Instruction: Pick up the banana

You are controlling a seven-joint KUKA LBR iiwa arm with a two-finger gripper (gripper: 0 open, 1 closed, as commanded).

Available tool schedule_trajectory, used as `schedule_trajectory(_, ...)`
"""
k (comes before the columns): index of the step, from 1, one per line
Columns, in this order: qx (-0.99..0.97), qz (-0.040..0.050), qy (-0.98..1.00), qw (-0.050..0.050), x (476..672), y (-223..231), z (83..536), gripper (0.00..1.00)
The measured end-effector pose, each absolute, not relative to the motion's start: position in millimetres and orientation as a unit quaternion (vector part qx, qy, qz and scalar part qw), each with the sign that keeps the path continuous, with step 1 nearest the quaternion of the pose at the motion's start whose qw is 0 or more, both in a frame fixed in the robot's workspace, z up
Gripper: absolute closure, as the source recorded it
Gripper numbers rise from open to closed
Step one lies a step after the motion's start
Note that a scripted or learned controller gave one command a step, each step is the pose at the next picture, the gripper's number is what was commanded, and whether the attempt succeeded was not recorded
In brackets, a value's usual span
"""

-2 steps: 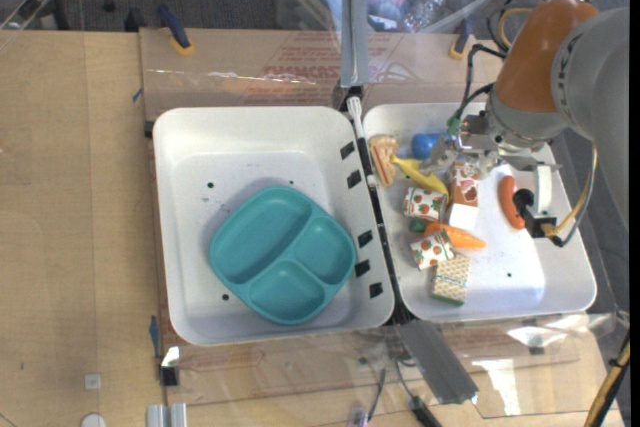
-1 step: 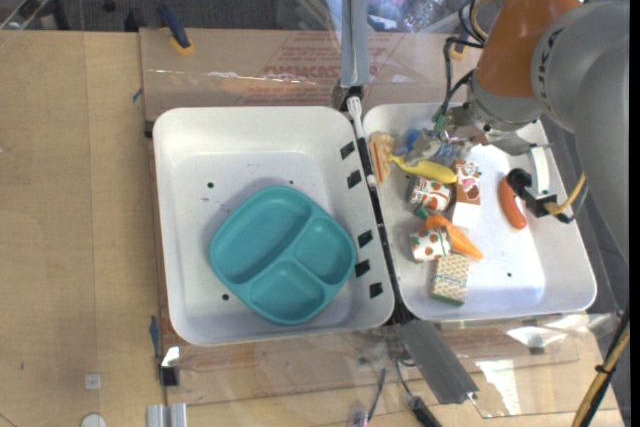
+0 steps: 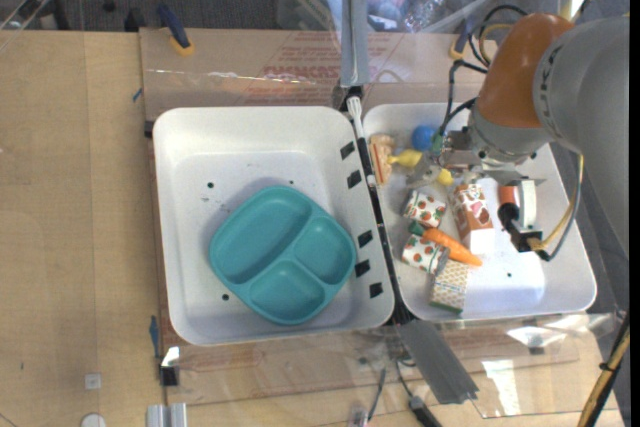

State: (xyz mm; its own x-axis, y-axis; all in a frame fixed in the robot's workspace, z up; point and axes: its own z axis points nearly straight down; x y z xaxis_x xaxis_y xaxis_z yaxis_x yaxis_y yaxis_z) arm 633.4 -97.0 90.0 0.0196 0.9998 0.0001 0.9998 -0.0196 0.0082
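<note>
— Banana [image 3: 407,158]? Where was it?
— In the right bin [image 3: 560,290], by its upper left, small and yellow, beside a blue ball [image 3: 425,135].
— And the gripper [image 3: 447,155]?
— Just beside it; wrist hid its fingers, so I couldn't tell its state. A carrot [image 3: 450,247] lay below.

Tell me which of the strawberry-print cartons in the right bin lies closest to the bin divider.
The lowest strawberry carton, just left of the carrot. The other strawberry carton sits above it, slightly farther from the divider.
</note>
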Motion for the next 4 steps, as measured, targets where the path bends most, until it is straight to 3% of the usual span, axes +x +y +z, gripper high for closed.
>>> schedule_trajectory(1,0.715,0.0026,0.699,0.005,634.3,-99,101,1.00)
schedule_trajectory(2,0.715,0.0026,0.699,0.005,634.2,-99,101,0.00)
schedule_trajectory(3,0.716,0.0016,0.698,0.003,668.8,-94,89,0.00)
schedule_trajectory(4,0.715,0.0002,0.699,0.004,668.8,-95,99,1.00)
